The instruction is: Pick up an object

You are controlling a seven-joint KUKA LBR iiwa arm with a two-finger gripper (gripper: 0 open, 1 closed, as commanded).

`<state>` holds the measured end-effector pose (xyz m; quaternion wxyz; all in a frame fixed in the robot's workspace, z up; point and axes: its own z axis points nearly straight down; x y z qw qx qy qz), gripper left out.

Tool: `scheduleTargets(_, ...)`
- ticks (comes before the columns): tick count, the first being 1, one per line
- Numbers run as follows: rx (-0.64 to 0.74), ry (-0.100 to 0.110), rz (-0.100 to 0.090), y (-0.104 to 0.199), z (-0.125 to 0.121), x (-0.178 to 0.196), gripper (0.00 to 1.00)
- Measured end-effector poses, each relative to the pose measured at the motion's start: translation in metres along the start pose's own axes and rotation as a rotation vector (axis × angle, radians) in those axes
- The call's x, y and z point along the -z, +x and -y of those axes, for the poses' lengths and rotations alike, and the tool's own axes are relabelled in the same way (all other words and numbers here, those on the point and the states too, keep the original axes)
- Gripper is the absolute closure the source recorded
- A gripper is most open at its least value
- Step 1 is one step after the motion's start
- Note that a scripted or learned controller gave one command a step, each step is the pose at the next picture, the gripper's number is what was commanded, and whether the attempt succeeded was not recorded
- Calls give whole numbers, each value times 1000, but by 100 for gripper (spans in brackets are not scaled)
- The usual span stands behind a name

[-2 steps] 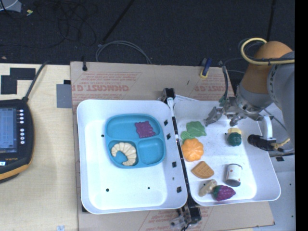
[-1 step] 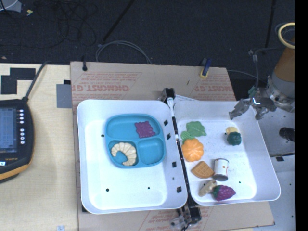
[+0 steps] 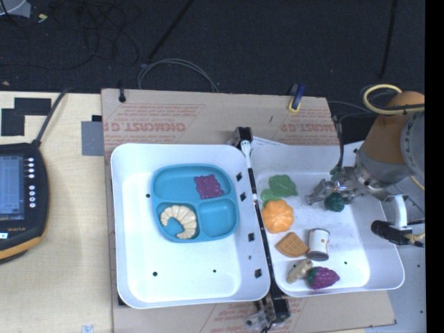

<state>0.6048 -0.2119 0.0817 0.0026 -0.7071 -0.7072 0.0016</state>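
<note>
At far left you've got a pendant (image 3: 21, 196) w/ a screen, lying on the bench (image 3: 69, 269), well apart from the bins.

Next, the left bin (image 3: 132, 269). In it sits a blue tray (image 3: 195, 201) w/ three compartments. A purple grape bunch (image 3: 209, 185) lies in the upper right compartment; a croissant (image 3: 180, 220) lies in the lower left one.

Across the centre divider is the right bin (image 3: 381, 269). Near its left wall you see a green leafy piece (image 3: 282, 184), and just below it, touching or nearly so, an orange pumpkin (image 3: 277, 215). Below that is a tan waffle-like wedge (image 3: 292, 244), w/ a small can (image 3: 318, 243) lying just beside it on the right. Toward the bin's front edge a mushroom (image 3: 300, 270) lies next to a 2nd purple fruit (image 3: 322, 277); they look to be touching.

At right, the arm (image 3: 388, 144) reaches in, and the gripper (image 3: 331, 195) is low over the right bin's upper middle. A dark green round object (image 3: 336, 202) sits right at its fingertips. You can't tell from here whether the claw is clamped on it or just beside it.
</note>
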Motion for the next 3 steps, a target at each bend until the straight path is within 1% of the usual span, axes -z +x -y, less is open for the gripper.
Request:
scheduleTargets(1, 1, -3, 1, -1, -2, 16, 100)
scheduleTargets(2, 2, -7, 1, 60, -20, 8, 100)
scheduleTargets(3, 6, -12, 0, 123, -16, 106, 100)
